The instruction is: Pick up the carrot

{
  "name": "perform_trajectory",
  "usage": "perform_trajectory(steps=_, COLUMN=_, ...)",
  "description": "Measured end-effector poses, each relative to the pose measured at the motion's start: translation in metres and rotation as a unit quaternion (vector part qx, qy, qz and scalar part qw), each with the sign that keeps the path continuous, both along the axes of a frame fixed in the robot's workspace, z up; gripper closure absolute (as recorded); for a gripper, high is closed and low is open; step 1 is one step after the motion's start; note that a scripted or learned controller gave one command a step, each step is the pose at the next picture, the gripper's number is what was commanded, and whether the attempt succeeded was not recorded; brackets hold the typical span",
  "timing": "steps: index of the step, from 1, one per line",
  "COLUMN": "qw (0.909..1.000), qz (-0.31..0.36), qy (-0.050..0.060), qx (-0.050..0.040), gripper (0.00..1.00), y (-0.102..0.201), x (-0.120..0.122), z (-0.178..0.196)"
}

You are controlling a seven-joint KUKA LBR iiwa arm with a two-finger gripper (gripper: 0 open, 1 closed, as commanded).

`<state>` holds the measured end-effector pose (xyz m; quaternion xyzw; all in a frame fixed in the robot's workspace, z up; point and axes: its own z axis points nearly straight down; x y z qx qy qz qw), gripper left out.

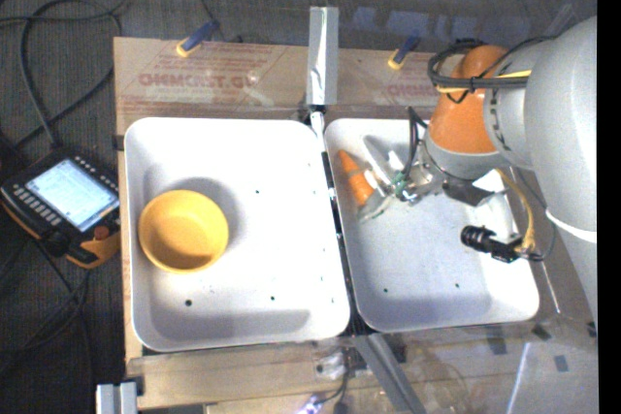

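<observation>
The carrot (353,177) is a short orange piece lying in the right bin (437,296), close against its left wall near the far end. My gripper (371,179) reaches in from the right, low over the bin floor. It is open: one finger (379,153) lies on the far side of the carrot and the other on the near side. The carrot's right end sits at the mouth of the fingers, not clamped. Whether the fingers touch it is unclear.
A yellow bowl (184,229) stands at the left of the left bin (252,305). The ridge where the two bin walls meet (335,208) runs just left of the carrot. A black cable fitting (488,242) hangs from the arm over the right bin. A teach pendant (63,204) lies beyond the bench's left edge.
</observation>
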<state>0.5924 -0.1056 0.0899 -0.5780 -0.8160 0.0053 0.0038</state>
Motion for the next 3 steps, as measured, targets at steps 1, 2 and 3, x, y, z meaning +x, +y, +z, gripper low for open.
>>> perform_trajectory(steps=1, qw=1.0000, qz=0.001, qy=0.003, qx=-0.0011, gripper=1.00, y=0.000, x=-0.001, z=0.008)
perform_trajectory(steps=2, qw=0.9995, qz=-0.031, qy=-0.005, qx=-0.0005, gripper=1.00, y=0.031, x=0.076, z=0.116)
perform_trajectory(steps=3, qw=1.0000, qz=0.006, qy=-0.003, qx=0.0002, gripper=1.00, y=0.063, x=0.000, z=0.186)
